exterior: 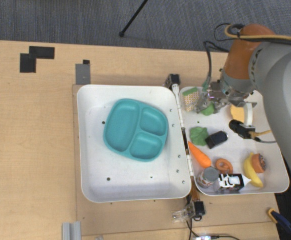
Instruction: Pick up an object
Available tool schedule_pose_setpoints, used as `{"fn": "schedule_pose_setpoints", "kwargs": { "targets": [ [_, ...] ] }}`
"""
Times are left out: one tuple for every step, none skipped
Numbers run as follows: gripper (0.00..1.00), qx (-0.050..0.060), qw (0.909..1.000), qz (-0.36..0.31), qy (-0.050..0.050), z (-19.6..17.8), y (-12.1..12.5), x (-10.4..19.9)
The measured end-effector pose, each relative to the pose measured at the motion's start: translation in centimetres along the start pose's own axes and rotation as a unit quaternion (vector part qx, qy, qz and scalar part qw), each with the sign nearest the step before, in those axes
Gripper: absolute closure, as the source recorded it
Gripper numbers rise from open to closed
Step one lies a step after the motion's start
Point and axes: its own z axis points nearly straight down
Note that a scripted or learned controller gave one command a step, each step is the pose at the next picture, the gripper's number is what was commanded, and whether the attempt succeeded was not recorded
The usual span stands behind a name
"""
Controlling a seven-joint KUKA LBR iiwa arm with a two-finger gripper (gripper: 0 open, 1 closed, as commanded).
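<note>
Arm (280, 99) hides right bin (280, 181) top corner; tool (209, 101) low there, grip state unreadable amid clutter.

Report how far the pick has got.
Done: the arm has reached over the right bin, and its hand is low at the far corner beside a green piece. In hand: nothing visibly lifted. Left: the grasp and lift; carrot and banana lie untouched.

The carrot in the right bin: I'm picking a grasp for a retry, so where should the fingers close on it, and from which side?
Grip the carrot across its thicker middle, coming straight down. It lies flat and slanted along the right bin's left wall, so set the fingers crosswise to its length. It probably tapers, so the ends may slip.
</note>
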Motion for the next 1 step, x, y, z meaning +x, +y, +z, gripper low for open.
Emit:
{"fn": "schedule_pose_setpoints", "kwargs": {
  "targets": [
    [1.0, -0.008, 1.0, 0.001, 0.003, -9.0, -1.99, 3.62]
  ]
}}
